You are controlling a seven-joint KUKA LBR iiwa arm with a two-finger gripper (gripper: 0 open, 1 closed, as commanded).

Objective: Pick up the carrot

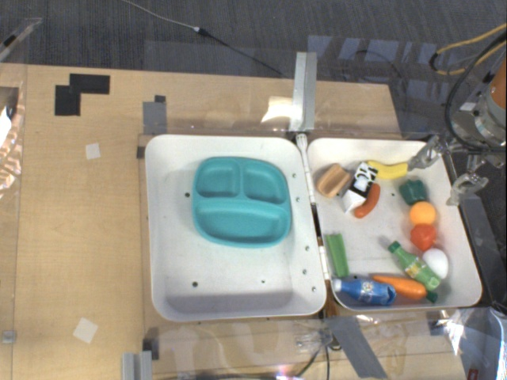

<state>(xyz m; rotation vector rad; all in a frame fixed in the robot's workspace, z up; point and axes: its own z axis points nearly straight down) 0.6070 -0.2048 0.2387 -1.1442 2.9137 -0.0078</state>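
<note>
The carrot [401, 285] is orange and tapered. It lies flat near the front wall of the right bin [467, 287], between a blue bottle [364, 292] and a green bottle [415, 265]. My gripper [444, 170] hovers over the bin's far right corner, well behind the carrot. Its two fingers stand apart with nothing between them.
The right bin also holds a banana [388, 167], a bun [333, 180], a black-and-white carton [360, 184], a sausage [367, 203], a green pepper [412, 191], an orange [422, 212], a tomato [422, 236], an egg [435, 262] and a green stick [337, 253]. A teal divided plate [242, 201] sits in the left bin [170, 275].
</note>
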